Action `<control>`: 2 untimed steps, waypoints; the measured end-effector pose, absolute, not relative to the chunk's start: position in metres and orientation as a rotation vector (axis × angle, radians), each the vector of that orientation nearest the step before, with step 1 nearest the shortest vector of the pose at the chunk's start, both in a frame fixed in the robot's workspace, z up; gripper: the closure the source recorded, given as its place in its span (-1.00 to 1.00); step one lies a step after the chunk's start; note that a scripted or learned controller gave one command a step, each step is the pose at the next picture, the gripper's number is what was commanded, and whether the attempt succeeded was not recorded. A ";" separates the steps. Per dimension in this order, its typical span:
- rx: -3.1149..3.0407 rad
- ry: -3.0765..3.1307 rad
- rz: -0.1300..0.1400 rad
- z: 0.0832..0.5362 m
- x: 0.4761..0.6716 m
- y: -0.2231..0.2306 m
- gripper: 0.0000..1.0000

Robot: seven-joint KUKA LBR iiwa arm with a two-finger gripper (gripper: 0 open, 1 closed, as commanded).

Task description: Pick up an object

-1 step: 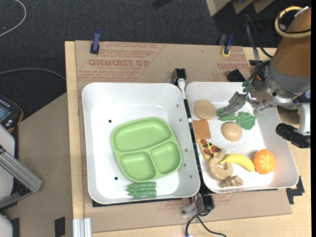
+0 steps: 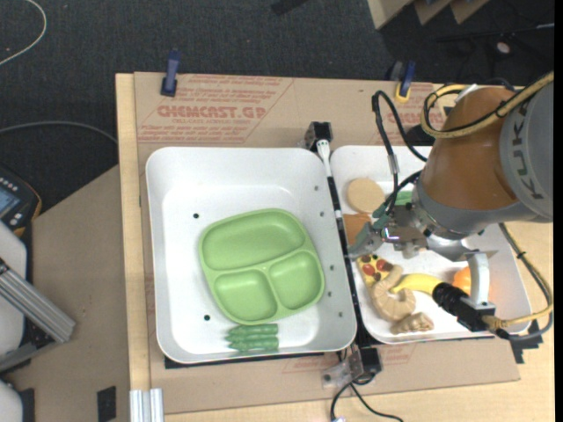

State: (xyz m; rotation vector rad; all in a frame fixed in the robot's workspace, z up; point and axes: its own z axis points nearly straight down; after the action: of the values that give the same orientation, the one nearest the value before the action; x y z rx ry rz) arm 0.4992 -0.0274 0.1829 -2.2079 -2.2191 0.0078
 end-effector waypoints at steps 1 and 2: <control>-2.229 -2.210 0.008 0.135 0.500 -0.122 -1.00; -2.226 -2.220 -0.007 0.085 0.480 -0.092 -1.00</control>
State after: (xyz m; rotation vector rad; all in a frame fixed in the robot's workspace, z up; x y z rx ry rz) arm 0.4804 -0.0919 0.0847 -2.2260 -2.2204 -0.0069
